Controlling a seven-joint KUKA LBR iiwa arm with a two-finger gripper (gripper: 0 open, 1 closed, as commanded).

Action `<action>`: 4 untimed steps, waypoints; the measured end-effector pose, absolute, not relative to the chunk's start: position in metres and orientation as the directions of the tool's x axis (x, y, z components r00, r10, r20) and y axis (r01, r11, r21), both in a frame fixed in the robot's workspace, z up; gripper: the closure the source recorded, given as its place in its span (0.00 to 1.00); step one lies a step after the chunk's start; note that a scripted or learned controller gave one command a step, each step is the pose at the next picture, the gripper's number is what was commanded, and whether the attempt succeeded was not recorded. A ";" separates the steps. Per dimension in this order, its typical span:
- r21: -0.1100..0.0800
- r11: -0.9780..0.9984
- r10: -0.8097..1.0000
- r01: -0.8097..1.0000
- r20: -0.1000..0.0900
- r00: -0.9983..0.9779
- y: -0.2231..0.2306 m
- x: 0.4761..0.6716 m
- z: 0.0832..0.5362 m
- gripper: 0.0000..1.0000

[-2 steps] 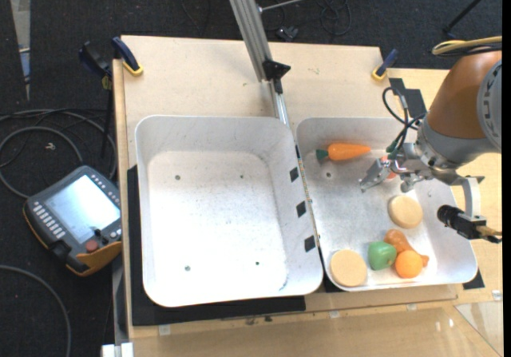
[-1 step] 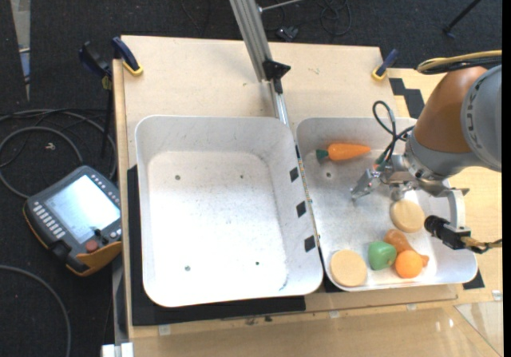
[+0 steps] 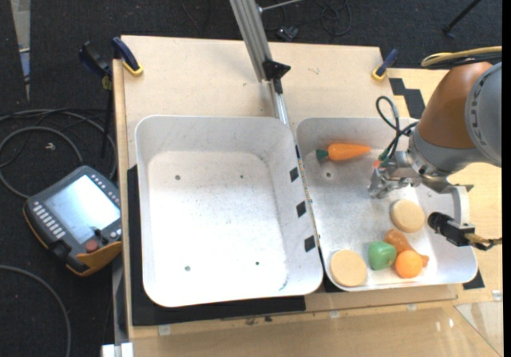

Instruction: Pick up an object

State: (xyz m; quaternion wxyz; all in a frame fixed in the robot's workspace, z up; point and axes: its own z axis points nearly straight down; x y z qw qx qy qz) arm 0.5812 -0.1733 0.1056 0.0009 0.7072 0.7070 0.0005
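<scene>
Bench (image 3: 207,76) carries two shallow white bins: left bin (image 3: 152,140) has nothing in it, right bin (image 3: 335,133) has all the candidates. Arm (image 3: 459,120) comes in from the right, orange band above the wrist, hanging over the right bin's right-hand half. Gripper (image 3: 383,182) sits low over the bin floor, roughly mid-bin, just below and right of the carrot (image 3: 348,152) and just up-left of the pale round piece (image 3: 407,216). Can't tell if the fingers are spread or pressed together, too small and cluttered at the tip; nothing visibly between them, so I wouldn't call anything grasped. Objects, big to small: carrot lying on its side near the top of the bin, leafy end pointing left; tan disc (image 3: 349,267) at the bottom-left corner; pale round piece near the right wall; green item (image 3: 382,255), orange ball (image 3: 409,265) and a darker orange piece (image 3: 398,239) bunched together at the bottom right, touching or near enough. Progress call: approach phase, arm is in the right bin and down near the objects, but no pick done. Left to do: commit to one target (carrot or pale round piece look closest), close on it, lift clear. The bottom-right cluster looks the worst bet, too packed for a clean grip.
</scene>
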 end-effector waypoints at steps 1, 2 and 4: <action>0.006 0.002 1.000 1.000 -0.002 -0.002 -0.171 0.575 0.165 1.00; 0.007 0.003 1.000 1.000 -0.002 -0.003 -0.171 0.577 0.214 1.00; -0.002 0.007 1.000 1.000 0.002 -0.007 -0.071 0.552 0.222 1.00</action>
